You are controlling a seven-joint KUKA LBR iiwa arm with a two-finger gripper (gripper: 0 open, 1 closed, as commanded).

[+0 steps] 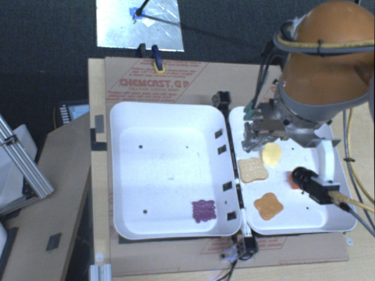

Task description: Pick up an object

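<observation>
While the arm (pixel 325 57) hangs over the right bin (pixel 328 218), its gripper (pixel 253 140) sits low near the bin's left wall, above the toast (pixel 253 170) & beside the yellow piece (pixel 271 154). Can't tell the jaw state, hidden from this angle. Risk, imo: items crowd close, so a descent may nudge toast or clip the wall. Left bin (pixel 158 119) holds a purple piece (pixel 204 210). Orange piece (pixel 268 206) lies further fwd. Cardboard (pixel 155 82) reads "CHEMCAST".

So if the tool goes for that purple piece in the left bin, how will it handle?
The purple piece looks flat and thin, so it will probably slide on the left bin's smooth floor rather than roll. It seems small and likely light. Its low profile may give the tool little edge to grip.
</observation>
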